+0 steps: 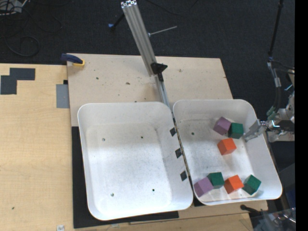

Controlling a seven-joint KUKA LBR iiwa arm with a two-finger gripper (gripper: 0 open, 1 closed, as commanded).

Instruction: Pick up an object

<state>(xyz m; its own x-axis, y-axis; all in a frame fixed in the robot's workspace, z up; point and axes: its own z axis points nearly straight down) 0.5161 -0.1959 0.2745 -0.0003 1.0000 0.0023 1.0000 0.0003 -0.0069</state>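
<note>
Camera view, left to right: left white bin, smooth speckled plastic, rounded corners. Right white bin with matte foam-looking cubes: purple cube touching green cube, orange cube just below; second cluster at near rim. Gripper by right rim, empty; fingers' state hard to tell. Risk: touching cubes shoved together, or fingers clipping bin wall.
</note>
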